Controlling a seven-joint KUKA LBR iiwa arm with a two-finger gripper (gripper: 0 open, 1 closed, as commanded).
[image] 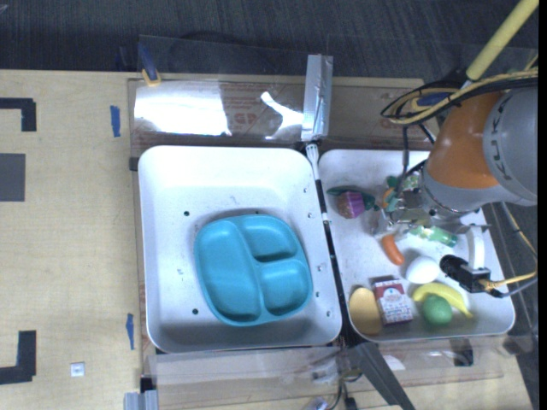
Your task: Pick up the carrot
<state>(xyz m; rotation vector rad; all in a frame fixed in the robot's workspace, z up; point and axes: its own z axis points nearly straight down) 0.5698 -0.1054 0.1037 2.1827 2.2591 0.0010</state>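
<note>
The carrot point(391, 248), small and orange, lies in the right bin point(342, 254) near its middle. My gripper point(398, 216) hangs directly over the carrot's upper end, reaching in from the right under the orange-banded wrist. Part of the carrot is covered by the gripper body. I cannot see whether the carrot is between the gripper's tips or just below them.
Around the carrot lie a purple-and-green vegetable point(349, 202), a white egg point(421, 271), a banana point(446, 295), a green lime point(437, 312), a red-and-white box point(391, 301) and a yellow round item point(365, 309). The left bin point(162, 229) holds a blue divided plate point(254, 267).
</note>
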